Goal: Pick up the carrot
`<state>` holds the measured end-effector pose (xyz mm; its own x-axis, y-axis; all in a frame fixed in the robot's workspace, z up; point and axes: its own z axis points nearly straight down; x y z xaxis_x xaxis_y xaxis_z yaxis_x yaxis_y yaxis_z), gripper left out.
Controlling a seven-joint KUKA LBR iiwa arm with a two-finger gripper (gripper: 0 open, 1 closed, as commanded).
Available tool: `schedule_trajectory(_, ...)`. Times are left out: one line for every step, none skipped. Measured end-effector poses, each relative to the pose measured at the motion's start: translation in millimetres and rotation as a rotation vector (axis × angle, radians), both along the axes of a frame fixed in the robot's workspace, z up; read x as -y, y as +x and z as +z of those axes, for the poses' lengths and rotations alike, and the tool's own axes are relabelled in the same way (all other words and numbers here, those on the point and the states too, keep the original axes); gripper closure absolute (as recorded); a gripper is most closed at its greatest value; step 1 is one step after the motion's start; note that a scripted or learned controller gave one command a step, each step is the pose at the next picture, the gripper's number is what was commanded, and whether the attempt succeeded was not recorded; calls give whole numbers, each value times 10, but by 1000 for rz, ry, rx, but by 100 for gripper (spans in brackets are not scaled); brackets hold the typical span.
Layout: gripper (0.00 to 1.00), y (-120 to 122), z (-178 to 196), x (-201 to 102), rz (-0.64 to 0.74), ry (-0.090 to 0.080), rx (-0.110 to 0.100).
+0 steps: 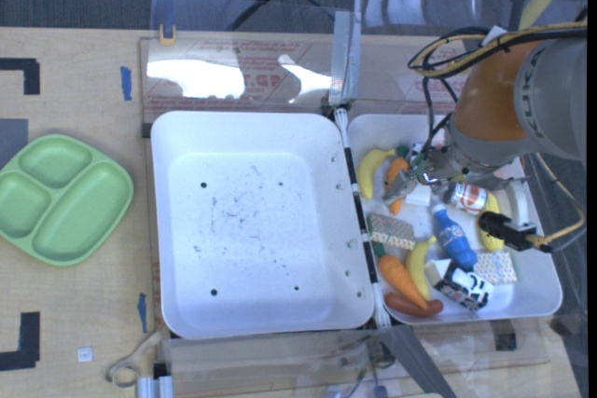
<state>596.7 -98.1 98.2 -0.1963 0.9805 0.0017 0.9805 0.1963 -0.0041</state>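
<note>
Grey KUKA arm with orange band (499, 98) reaching over the right shallow white plastic bin (541, 289), beside the left white bin (252, 219). Two-finger gripper (408, 183) low among the clutter near a small orange piece (398, 171), possibly a second carrot; whether its fingers are spread or pinching cannot be told. The long orange carrot (395, 274) lies at the bin's front-left, next to a yellow banana (419, 266), apart from the gripper: pick-up not yet achieved; grasp and lift remain.
</note>
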Motion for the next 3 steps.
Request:
schedule_trajectory(100,12,82,12,-2,0,-1)
schedule_trajectory(0,11,79,9,-2,0,-1)
schedule_trajectory(0,-79,940,173,196,0,4)
